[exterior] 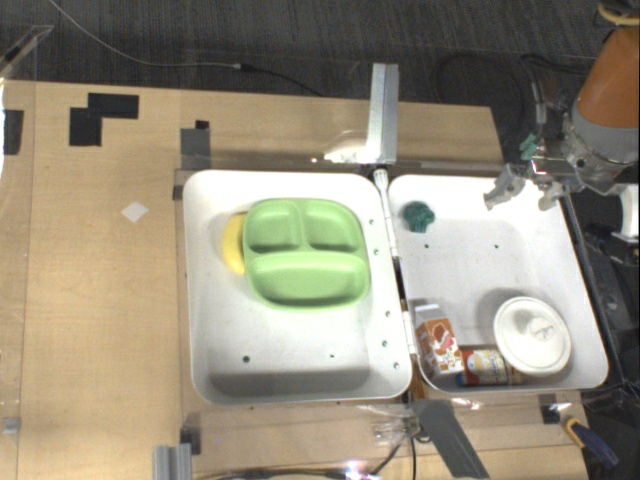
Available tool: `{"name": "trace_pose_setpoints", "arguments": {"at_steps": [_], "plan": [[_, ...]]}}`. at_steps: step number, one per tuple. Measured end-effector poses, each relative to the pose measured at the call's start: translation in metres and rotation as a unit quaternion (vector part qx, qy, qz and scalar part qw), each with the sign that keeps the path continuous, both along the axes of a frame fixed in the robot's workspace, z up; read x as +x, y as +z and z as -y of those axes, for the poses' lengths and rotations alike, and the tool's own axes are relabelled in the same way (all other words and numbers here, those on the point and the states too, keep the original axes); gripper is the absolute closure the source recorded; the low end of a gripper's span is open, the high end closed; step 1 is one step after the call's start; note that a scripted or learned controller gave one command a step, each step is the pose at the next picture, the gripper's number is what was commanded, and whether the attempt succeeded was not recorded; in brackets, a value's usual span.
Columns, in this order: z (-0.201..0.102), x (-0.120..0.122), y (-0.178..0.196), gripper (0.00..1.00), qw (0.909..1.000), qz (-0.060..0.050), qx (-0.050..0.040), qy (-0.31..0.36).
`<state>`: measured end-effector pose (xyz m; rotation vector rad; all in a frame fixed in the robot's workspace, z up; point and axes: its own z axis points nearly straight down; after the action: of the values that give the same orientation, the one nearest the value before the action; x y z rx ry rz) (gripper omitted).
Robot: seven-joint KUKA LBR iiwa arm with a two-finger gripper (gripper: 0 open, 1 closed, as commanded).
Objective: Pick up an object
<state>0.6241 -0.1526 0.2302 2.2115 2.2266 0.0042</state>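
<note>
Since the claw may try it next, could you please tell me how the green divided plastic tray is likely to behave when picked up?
The green divided plastic tray looks rigid, so it probably won't flop. Broad and shallow, it likely offers only thin rims to pinch, and may tilt if gripped at one edge. It overlaps a yellow object, so it may rock.

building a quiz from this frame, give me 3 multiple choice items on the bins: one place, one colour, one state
1. Where does the green divided tray lie?
A. left bin
B. right bin
C. on the bench outside the bins

2. What colour is the thing poking out from under the tray's left edge?
A. red
B. yellow
C. blue

3. How does the gripper stand?
A. clamped on the white bowl
B. resting on the tray
C. fingers apart, holding nothing, at the right bin's far right corner

Key: 1 A, it sits inside the left bin. 2 B, a yellow edge shows. 3 C, the white bowl lies apart, near the front.
</note>
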Motion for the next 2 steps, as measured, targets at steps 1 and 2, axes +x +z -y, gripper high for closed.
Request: {"name": "trace_pose_setpoints", "arguments": {"at_steps": [1, 2], "plan": [[-0.053, 0.015, -0.061, 0.00, 0.9977, 0.000, -0.0002, 0.067], [-0.066, 0.043, -0.141, 0.00, 0.9873, 0.000, -0.0007, 0.159]]}}
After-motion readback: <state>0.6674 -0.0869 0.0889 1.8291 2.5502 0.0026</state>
